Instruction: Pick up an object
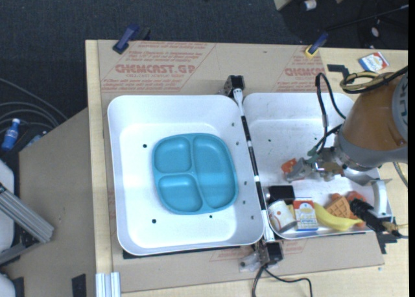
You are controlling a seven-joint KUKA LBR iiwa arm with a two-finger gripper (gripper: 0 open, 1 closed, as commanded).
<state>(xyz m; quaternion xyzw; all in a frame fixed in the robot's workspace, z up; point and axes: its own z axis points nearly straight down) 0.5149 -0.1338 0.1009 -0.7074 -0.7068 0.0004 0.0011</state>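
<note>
Several small items crowd the right bin's (285,111) near edge; the banana (337,222) looks light, soft; gripper (299,169) state unclear.

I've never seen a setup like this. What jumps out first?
A sky-blue plastic plate with four compartments lies alone in the middle of the left white bin. In the right white bin, a heap of small items, a yellow banana among them, crowds the near edge, with the grey-and-orange robot arm reaching over it.
</note>
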